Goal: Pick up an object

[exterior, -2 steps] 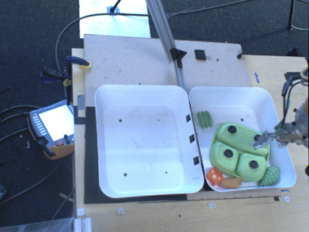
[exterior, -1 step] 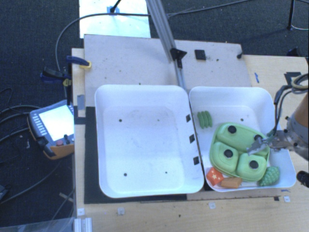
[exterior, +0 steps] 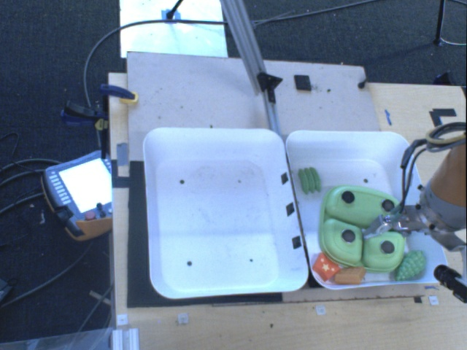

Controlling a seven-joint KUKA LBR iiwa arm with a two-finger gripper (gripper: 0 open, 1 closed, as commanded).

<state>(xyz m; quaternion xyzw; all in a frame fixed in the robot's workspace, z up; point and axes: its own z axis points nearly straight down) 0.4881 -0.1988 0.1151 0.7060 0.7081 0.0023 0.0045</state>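
Two white bins sit side by side on the table (exterior: 241, 86). Landmark for all positions: the right bin (exterior: 350, 155).

Left bin (exterior: 219, 210): touching the right bin along its left wall.

Inside the right bin, lower half: a large green three-lobed toy (exterior: 350, 228) with dark round spots, lying flat. Just left of and above it, near the bin's left wall, a small ribbed green piece (exterior: 309, 179). Along the bin's near edge: a red-orange piece (exterior: 325, 267), an orange piece (exterior: 350, 275) touching it, and a bumpy green piece (exterior: 411, 265) in the near right corner.

The arm (exterior: 446, 188) enters over the right bin's right wall. The hand (exterior: 384, 227) is low over the three-lobed toy, metal tips at the toy's right side. Whether the tips are apart or together cannot be told; nothing is visibly between them.
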